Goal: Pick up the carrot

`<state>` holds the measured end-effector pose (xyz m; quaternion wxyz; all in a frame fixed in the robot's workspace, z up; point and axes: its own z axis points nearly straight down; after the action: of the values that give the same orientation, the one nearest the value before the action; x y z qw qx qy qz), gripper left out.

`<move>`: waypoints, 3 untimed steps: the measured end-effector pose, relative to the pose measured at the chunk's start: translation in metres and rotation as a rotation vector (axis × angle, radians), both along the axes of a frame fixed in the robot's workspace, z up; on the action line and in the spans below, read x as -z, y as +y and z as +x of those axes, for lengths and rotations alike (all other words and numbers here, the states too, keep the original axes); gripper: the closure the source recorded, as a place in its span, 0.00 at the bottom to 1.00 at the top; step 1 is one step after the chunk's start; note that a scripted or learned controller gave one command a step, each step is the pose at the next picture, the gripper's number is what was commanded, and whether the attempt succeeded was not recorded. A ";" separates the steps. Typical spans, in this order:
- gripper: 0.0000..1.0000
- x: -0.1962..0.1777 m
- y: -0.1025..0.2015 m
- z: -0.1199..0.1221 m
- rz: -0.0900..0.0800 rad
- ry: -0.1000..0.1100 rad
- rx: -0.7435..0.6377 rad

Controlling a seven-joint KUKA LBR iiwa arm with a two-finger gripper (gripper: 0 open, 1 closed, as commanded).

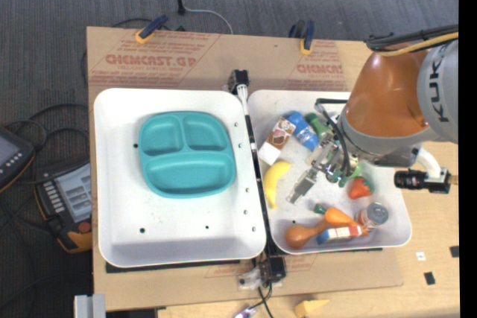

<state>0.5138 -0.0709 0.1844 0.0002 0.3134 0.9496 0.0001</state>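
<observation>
Carrot [337,216] lies in the right bin [399,234], near its front edge, beside a brown pear [299,235]. Above it the hand [302,188] hovers; its state cannot be told.

The flat brown cardboard sheet [223,56] under the two bins carries red print: "CHEMCAST GP" reads along its upper left part, and a second, partly hidden run of the same red lettering sits at its upper right. The grey robot arm casing [440,97] shows the black letters "KU" at the frame's edge.
</observation>
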 end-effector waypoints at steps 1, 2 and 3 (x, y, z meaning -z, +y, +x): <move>0.00 0.096 -0.024 -0.017 -0.001 -0.006 0.026; 0.00 0.096 -0.024 -0.017 0.000 -0.007 0.027; 0.00 0.096 -0.024 -0.017 0.000 -0.007 0.026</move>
<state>0.4965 -0.0953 0.0884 0.0034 0.3259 0.9454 0.0009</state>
